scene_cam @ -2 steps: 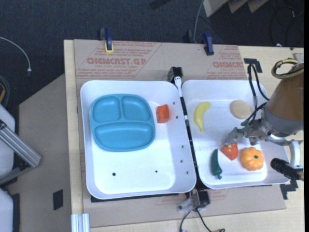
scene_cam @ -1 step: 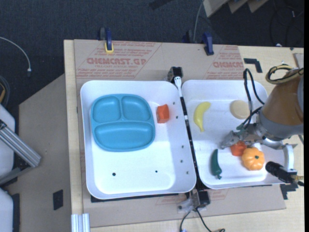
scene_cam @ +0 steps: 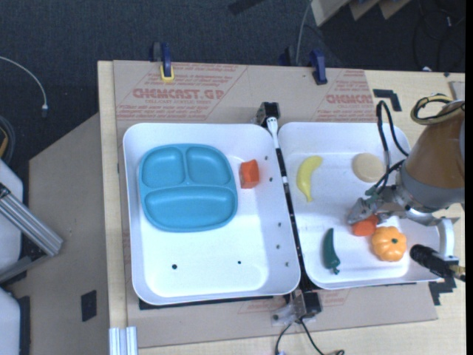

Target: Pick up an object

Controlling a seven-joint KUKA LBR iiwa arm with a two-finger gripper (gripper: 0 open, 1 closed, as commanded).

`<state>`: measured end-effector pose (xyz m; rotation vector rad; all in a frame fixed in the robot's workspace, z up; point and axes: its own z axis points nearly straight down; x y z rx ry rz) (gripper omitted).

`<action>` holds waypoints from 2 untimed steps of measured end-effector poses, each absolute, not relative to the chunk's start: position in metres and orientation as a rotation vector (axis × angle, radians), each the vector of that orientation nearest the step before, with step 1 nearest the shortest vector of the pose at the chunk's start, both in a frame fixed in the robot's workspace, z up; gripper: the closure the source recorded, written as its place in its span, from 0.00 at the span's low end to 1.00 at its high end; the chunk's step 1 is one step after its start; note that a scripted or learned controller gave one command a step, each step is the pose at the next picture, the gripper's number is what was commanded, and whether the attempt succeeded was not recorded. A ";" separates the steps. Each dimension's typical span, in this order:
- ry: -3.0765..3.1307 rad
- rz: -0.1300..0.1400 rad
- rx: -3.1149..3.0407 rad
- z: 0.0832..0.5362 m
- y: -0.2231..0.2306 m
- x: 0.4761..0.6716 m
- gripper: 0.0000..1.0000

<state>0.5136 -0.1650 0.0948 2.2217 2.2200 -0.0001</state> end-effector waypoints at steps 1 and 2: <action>2.219 0.005 2.215 0.155 -0.161 0.521 1.00; 2.219 0.004 2.215 0.208 -0.161 0.523 1.00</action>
